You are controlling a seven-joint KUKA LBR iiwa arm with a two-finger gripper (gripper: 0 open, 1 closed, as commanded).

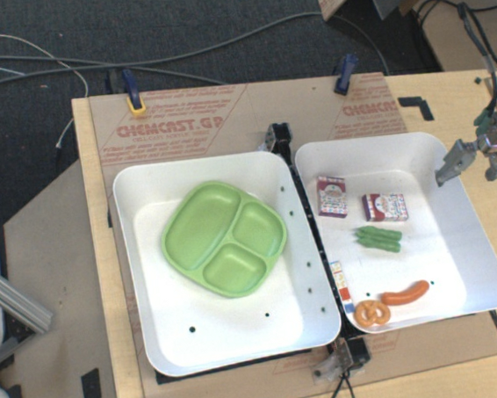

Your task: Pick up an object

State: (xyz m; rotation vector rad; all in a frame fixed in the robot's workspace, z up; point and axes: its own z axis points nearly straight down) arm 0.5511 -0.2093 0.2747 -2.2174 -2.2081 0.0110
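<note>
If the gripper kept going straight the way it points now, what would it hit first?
The gripper sits over the right bin's far right rim, pointing leftward and down. Going on, it would probably meet bare bin floor first, short of the small red-and-white box; height is hard to judge from this view.

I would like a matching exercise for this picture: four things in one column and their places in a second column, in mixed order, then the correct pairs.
Things:
1. green divided plate
2. pretzel
3. sausage
4. green beans

Places:
A. middle of the right bin
B. left bin
C. near front edge of the right bin, right of the pretzel
D. front left corner of the right bin

Pairs: 1-B, 2-D, 3-C, 4-A
</note>
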